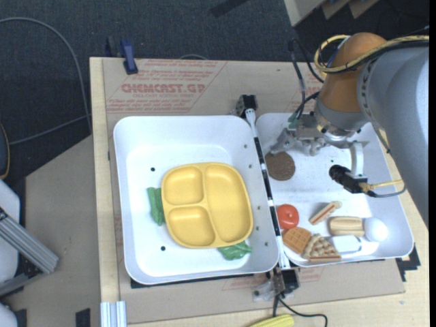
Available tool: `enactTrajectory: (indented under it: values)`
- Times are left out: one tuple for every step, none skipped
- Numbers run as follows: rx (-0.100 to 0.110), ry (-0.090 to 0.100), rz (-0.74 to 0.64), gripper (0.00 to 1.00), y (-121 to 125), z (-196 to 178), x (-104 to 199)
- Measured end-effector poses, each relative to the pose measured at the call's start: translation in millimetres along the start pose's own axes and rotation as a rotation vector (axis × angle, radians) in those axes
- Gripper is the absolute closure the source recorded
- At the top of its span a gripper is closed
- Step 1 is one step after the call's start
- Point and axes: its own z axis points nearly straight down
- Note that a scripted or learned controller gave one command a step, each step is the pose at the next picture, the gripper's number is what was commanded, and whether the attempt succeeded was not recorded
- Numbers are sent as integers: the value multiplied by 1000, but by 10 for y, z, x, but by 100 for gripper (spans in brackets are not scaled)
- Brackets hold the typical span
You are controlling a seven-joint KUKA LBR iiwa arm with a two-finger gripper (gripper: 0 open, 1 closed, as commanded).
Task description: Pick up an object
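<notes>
Plainly, the approach is the step in hand: the gripper (300,138) hangs at the far end of the right bin (392,247), just above and beside the brown patty (280,165), with nothing between its parts that I can see. Whether it is released or clenched, I cannot tell. Nearer than the patty lie a tomato (287,215), hot dog (325,212), waffle (298,240), bread roll (346,225) and egg (375,230). Next, I judge, it must settle squarely over one item. The arm's bulk hides the bin's far right corner.
</notes>
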Motion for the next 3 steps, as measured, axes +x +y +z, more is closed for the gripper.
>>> enactTrajectory:
  values:
    - [-1,0,0,0,-156,-3,-3]
    - [-1,0,1,0,-345,-4,3]
    - [-2,0,1,0,-557,-4,6]
